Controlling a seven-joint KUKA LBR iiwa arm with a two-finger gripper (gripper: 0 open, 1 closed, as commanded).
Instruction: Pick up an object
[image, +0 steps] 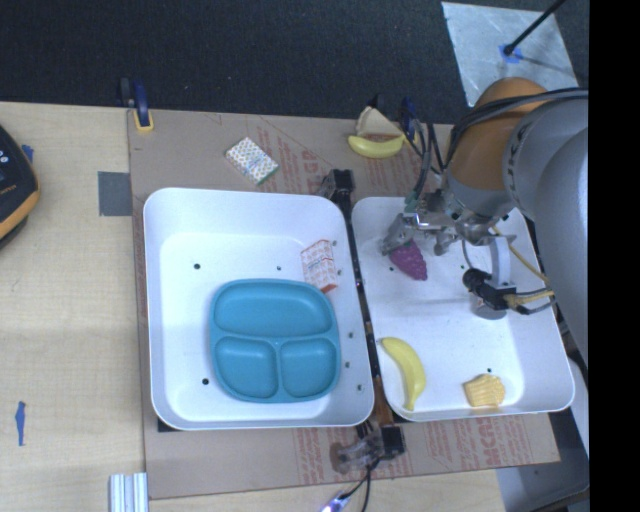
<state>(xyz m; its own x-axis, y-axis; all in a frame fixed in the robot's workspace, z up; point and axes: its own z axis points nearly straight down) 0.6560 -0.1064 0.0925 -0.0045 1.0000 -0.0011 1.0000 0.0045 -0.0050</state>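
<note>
End effector (415, 232) low in the right bin (520, 385), at the purple object (409, 261) near its upper left; grip state impossible to tell. Small red-printed packet (319, 264) in left bin (170, 300), text unreadable.

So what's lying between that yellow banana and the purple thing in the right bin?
Nothing: bare white bin floor separates the yellow banana from the purple object in the camera view.
</note>
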